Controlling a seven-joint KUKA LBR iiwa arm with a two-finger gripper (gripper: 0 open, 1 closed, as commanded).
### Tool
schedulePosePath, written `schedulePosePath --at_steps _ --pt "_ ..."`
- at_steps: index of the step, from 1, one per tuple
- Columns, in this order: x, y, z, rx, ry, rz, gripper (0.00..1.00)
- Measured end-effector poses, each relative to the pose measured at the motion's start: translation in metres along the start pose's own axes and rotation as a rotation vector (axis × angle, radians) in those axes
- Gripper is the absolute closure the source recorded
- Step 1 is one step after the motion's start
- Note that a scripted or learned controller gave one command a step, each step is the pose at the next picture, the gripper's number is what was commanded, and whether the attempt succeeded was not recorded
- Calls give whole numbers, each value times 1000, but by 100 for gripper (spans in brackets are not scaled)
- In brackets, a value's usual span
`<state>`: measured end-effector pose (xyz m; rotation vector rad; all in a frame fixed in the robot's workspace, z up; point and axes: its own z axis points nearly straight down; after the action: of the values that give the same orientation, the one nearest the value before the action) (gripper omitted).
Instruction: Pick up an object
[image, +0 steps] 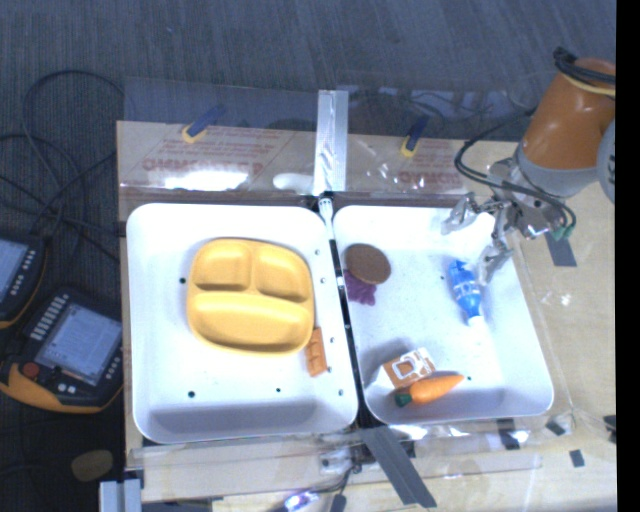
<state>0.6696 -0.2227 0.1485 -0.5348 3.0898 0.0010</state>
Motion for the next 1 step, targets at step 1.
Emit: schedulePosePath --at_steps 1 --pt "44 16 -14 -2 0 -443 0"
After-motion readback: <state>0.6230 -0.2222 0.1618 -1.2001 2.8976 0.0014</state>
